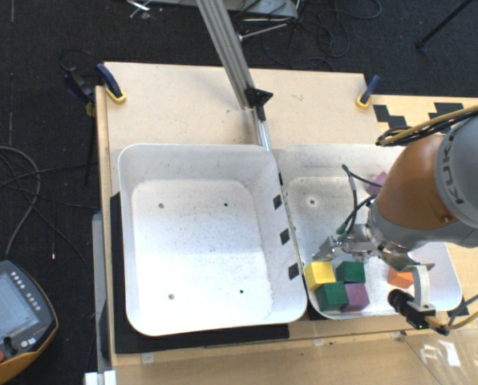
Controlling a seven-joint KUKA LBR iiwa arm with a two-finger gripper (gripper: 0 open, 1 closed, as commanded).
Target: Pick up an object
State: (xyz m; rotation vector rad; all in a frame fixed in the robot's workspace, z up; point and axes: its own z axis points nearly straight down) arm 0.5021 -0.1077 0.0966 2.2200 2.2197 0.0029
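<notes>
Gripper (pixel 341 249) low in right bin (pixel 303 184), above yellow block (pixel 319 273) and green block (pixel 352 272); jaw state cannot be told. Purple block (pixel 357 296) at front.

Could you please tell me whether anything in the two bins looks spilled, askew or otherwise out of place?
Nothing stands out. The blocks, a yellow block, two green blocks, a purple block and an orange block, sit clustered inside the right bin, beneath the gripper. Both bins look intact.
</notes>
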